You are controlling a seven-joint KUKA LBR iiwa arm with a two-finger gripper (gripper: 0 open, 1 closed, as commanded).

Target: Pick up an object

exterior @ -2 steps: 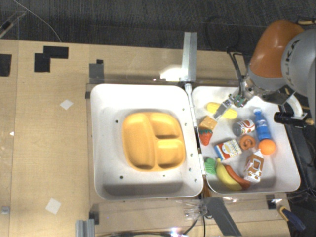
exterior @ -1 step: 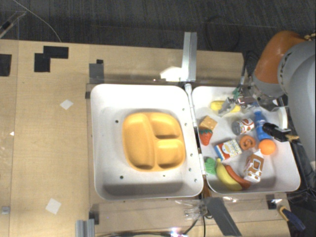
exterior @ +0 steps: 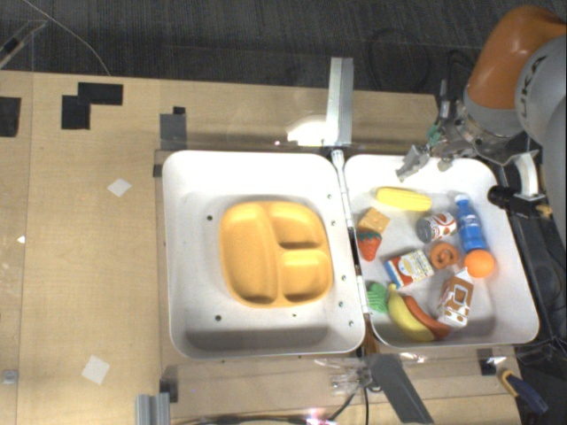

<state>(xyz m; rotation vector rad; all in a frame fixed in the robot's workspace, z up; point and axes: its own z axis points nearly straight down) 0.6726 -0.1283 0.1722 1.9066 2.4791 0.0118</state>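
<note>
**Bench Status: Gripper Above Right Bin**

Dark carpet lies behind a light wooden bench (exterior: 80, 264) that bears two shallow white plastic bins side by side. Black rectangular markers are fixed to the bench at upper left.

Left bin (exterior: 190, 237): contains one yellow plastic tray with three compartments (exterior: 275, 252), resting near the centre.

Right bin (exterior: 518, 312): contains the small objects, grouped as follows.
- Yellow corn cob (exterior: 403, 199), lying flat near the far wall.
- Tan block (exterior: 374, 220), with a red strawberry (exterior: 368, 244) just below it.
- Grey and red can (exterior: 436, 227), label too small to read.
- Blue bottle with white cap (exterior: 469, 226), upright label illegible.
- Orange ball (exterior: 479, 264), beside a brown ring-shaped piece (exterior: 445, 256).
- Small carton with blue, white and orange print (exterior: 409, 268); the writing cannot be read.
- Brown and white patterned box (exterior: 456, 299).
- Yellow banana (exterior: 406, 315), next to a green item (exterior: 378, 296).

Arm: the two-finger gripper (exterior: 416, 159) hangs over the far edge of the right bin, above the corn cob and apart from it. Whether its claw is spread or closed cannot be told; nothing is seen between it.
</note>
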